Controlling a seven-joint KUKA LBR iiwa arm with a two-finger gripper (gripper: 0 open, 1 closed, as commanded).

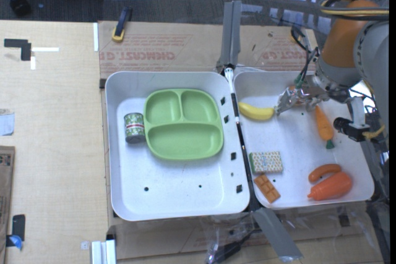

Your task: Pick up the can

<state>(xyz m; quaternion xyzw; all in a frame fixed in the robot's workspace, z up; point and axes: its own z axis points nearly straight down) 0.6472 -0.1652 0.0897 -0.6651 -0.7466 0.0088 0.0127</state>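
Two white bins (124, 195) are seated on cardboard beside a wooden benchtop. The can (134, 128) lies centre-left, beside a green plate (184, 123). The gripper (289, 100) is positioned upper right near a banana (255, 111); jaw state cannot be told.

Arm in from right, wrist bent down, pincer (286, 102) low.

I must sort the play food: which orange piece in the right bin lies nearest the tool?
The slim carrot, just below the tool. The sausage, fat carrot and waffle block lie farther down.
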